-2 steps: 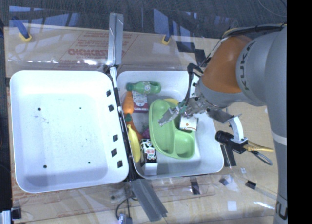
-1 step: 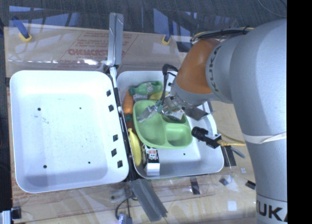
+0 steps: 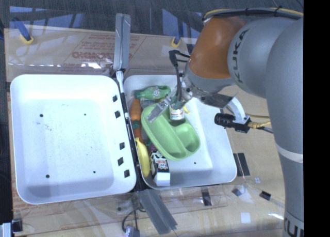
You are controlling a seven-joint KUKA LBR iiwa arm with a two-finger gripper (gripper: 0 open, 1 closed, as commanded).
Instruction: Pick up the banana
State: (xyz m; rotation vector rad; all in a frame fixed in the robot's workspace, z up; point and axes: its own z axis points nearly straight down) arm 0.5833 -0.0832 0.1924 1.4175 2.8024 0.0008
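So far nothing is lifted: the banana (image 3: 142,157) lies just left of the green bowl (image 3: 172,135), untouched. My pincer (image 3: 176,108) hangs over that bowl's upper rim; its state I cannot tell. Reaching and grasping remain.

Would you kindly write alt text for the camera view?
The grey arm's gripper hangs over a green bowl in the right bin. The banana lies by that bin's left wall, untouched, near a green bottle.
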